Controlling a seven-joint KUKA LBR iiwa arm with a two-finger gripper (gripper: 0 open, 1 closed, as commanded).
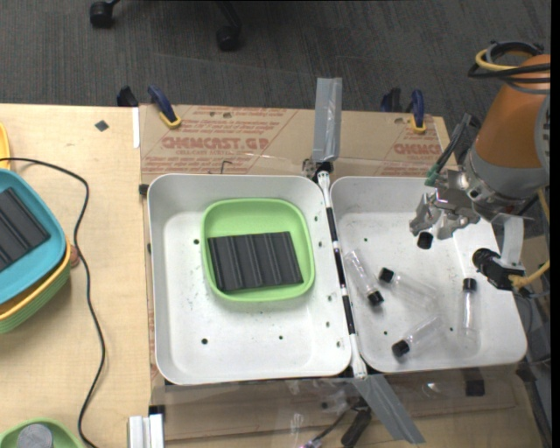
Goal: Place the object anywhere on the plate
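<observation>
Not started: green plate in left bin carries none of the vials, all in right bin; hand hovers upper right, grip state unclear.

Black cable on wooden bench

Dark grey carpet, chair casters

Single fixed camera above bench, slanted down over both bins.
</observation>
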